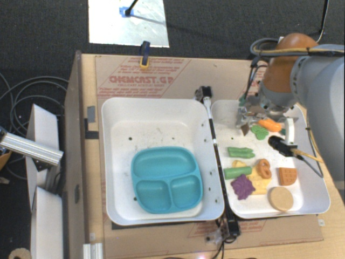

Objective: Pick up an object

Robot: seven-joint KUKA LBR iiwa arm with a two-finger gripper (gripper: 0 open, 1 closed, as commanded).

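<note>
A round tan cookie [281,198] is sitting at the near end of the right bin [321,198], far below the gripper [249,120]. The gripper is hanging right beside an orange carrot toy [269,125]; I cannot tell whether it is gripping. The toys are crowding together, so it might bump one away.

Arm bent down — pincer [249,122] low.

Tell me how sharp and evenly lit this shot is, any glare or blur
Camera view: soft overall, fine detail smeared; the foil sheet above the bench glares bright; the gripper is murky in the arm's shadow; the blue tray and toy foods are evenly lit.
</note>
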